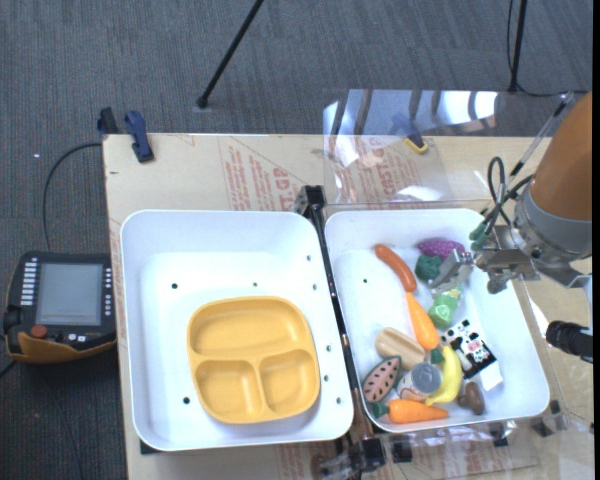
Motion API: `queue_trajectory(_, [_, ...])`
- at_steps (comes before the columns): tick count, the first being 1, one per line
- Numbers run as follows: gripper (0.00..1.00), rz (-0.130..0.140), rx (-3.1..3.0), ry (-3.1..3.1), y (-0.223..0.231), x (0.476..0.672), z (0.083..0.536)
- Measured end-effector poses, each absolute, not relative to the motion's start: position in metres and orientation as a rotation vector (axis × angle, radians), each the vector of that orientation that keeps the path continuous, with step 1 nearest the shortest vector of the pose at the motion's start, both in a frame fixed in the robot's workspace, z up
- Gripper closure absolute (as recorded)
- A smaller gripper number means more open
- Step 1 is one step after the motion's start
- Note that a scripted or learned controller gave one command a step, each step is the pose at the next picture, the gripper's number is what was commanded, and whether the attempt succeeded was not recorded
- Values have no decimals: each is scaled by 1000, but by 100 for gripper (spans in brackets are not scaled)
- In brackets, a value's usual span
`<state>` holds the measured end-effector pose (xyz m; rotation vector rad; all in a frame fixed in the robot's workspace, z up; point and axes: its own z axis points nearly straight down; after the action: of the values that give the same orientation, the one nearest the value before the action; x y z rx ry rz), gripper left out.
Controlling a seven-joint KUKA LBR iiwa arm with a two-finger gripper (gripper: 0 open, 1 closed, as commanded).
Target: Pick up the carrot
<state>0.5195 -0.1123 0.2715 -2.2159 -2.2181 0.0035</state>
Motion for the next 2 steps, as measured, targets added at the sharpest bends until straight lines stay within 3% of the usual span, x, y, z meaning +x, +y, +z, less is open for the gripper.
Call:
queue_trajectory(1, [0, 13, -2385, -2024, -113, 542, 168])
queue_trajectory(2, [0, 5, -2509, -1878, -139, 550, 85])
